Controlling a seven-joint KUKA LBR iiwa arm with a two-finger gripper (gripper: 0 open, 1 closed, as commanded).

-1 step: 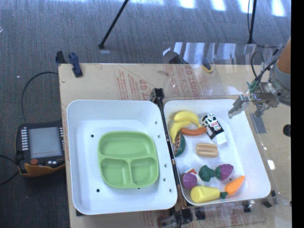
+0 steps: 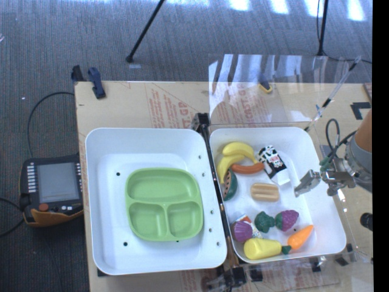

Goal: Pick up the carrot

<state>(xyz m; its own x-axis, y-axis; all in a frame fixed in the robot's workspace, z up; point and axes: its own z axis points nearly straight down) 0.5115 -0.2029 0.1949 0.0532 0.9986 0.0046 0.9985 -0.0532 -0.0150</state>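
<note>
The carrot [image 2: 301, 237], orange with a green stub at its lower left end, lies near the front right corner of the right bin [image 2: 316, 142]. It touches a yellow pear [image 2: 262, 248] on its left. My gripper [image 2: 322, 187] hangs over the right side of that bin, roughly 80 pixels above the carrot in the image. Its fingers [image 2: 306, 183] are spread apart and open, with nothing between them.
Around the carrot lie a purple vegetable [image 2: 287, 219], broccoli [image 2: 264, 221], a tan waffle [image 2: 264, 191], a sausage [image 2: 246, 168], bananas [image 2: 234, 157], a milk carton [image 2: 273, 162] and a watermelon slice [image 2: 228, 185]. The left bin holds a green divided plate [image 2: 164, 202].
</note>
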